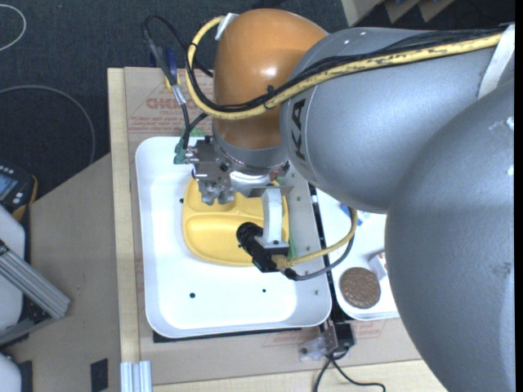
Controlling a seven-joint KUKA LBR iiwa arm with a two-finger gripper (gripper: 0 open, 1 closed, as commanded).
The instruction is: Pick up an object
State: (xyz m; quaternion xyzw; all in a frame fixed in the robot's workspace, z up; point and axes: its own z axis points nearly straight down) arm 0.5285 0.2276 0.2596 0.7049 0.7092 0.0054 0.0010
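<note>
A yellow rounded object (214,237), like a shallow dish, lies in the left white bin (163,243), toward its upper middle. My gripper (215,191) points down over the yellow object's upper edge, right at or very near its surface. Whether it touches the object is hidden by the wrist. The large grey arm with its orange band covers the upper part of this bin and most of the right bin.
In the right bin (384,313) a brown round disc (359,287) lies near the front edge, with a small blue piece (352,214) farther back by the dividing wall. The front half of the left bin is bare white floor. Cardboard rims the bins.
</note>
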